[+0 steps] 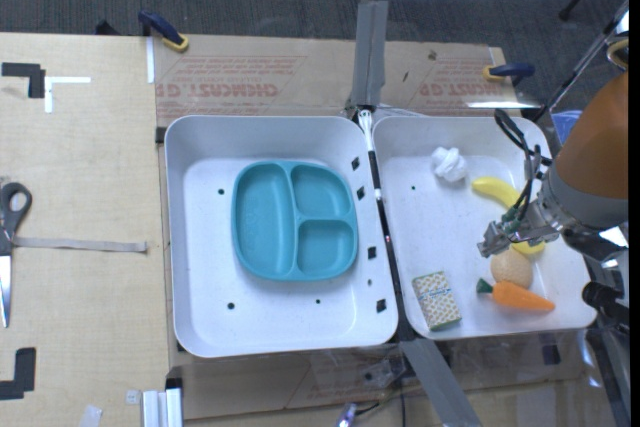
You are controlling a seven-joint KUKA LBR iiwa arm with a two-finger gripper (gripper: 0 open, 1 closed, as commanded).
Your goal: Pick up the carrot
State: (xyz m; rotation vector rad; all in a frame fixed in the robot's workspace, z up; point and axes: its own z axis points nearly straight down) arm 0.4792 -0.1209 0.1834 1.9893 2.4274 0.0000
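Observation:
The carrot (520, 296), orange with a small green top, lies in the right bin (420, 245) near its front right corner. My gripper (508, 239) hangs just above and behind it, over a pale egg-shaped item (511, 269) that touches the carrot's back side. The arm comes in from the right edge. Nothing is seen held by the gripper.
A yellow banana (496, 190), a crumpled white object (449, 163) and a small patterned packet (437, 300) also lie in the right bin. A teal divided plate (295, 220) sits in the left bin (200, 245). Scissors (8, 235) rest on the bench at far left.

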